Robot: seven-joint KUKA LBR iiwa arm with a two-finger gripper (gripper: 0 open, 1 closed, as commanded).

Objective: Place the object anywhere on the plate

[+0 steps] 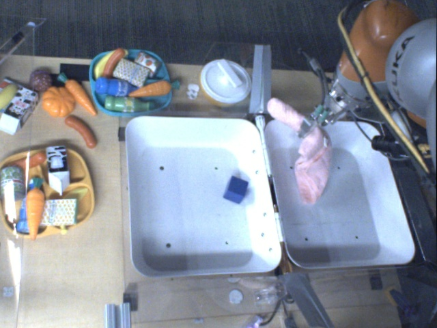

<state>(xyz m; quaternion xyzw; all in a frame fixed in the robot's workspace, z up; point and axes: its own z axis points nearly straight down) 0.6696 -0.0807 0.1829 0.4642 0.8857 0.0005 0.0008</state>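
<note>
A pink toy chicken leg [311, 161] hangs over the right bin [382, 238], its long axis running from about 11 o'clock down to 5 o'clock: the slim bone end points up-left past the bin's rim, while the fat meaty end droops toward 6 o'clock. The gripper [321, 118] sits at the bin's 12 o'clock edge, closed on the leg's upper part, so the bulk dangles just below it. A blue cube [236, 189] lies in the left bin [157, 251].
</note>
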